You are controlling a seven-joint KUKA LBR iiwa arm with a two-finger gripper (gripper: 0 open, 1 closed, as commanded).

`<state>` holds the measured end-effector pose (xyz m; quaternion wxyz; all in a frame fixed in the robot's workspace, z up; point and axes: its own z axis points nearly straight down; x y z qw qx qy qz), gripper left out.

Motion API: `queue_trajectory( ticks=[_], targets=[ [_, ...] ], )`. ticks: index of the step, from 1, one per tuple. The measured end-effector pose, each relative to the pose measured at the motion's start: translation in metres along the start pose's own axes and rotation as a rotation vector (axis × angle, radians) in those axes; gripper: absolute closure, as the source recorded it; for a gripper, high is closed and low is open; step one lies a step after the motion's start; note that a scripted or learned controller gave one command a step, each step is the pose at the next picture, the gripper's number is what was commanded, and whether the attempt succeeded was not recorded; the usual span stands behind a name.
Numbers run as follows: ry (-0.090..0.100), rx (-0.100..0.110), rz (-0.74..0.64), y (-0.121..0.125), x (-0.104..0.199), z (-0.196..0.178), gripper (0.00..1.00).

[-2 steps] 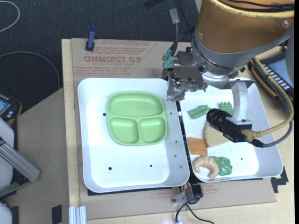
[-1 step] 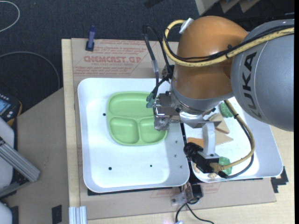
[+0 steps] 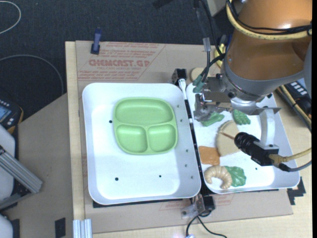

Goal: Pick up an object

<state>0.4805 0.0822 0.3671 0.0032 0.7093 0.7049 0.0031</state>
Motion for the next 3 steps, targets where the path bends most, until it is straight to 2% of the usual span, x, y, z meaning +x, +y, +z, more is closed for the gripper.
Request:
queue_trajectory(
  ticks=[1, 2, 3],
  targets=[
    [0.0, 0.014, -0.009, -0.002, 0.028, 0.017, 1.0],
    [0.003, 0.002, -0.012, -0.001, 0.071, -0.031, 1.0],
    [0.002, 0.005, -0.008, -0.001, 0.068, -0.039, 1.0]
  ],
)
